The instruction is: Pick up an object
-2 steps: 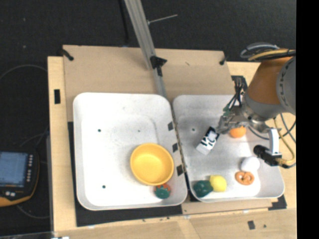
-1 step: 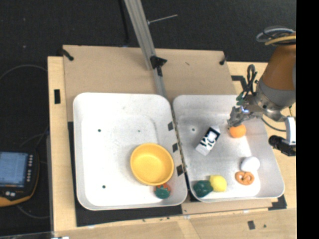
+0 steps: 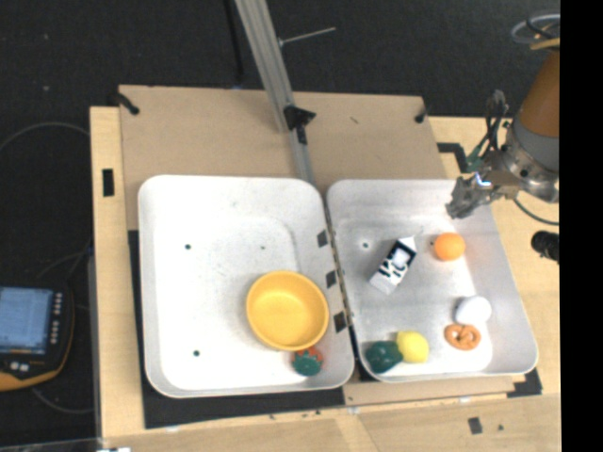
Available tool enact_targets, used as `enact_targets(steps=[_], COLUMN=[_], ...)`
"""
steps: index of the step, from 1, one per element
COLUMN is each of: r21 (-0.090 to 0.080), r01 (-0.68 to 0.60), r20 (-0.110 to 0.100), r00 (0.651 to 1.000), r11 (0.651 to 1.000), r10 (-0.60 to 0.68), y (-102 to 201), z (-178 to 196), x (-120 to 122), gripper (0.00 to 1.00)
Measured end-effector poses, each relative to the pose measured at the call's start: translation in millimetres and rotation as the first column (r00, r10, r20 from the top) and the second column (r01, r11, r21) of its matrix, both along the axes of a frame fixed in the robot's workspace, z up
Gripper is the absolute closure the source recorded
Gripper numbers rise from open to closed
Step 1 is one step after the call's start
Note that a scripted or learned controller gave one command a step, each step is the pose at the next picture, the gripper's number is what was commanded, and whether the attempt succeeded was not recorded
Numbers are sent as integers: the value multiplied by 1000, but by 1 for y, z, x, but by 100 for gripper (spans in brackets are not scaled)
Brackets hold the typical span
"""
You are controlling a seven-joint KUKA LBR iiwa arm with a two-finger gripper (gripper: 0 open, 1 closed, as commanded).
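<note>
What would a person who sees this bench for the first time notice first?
Probably the yellow bowl, bright against the left bin, near its front right corner, with a small teal and red object just in front of it. Next, the right bin with its scattered small things: an orange ball, a white and black carton and a yellow object. The tool hangs over that bin's far right corner.
</note>
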State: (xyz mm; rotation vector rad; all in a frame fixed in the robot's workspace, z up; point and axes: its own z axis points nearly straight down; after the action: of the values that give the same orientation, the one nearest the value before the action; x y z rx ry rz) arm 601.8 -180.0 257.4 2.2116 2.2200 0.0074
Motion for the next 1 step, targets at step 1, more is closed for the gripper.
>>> enact_targets(steps=[1], r21=[1], r01=[0], r20=[-4], r00=[1000], r11=[1000], r10=[0], y=[-1], z=[31], x=[1], gripper=[100])
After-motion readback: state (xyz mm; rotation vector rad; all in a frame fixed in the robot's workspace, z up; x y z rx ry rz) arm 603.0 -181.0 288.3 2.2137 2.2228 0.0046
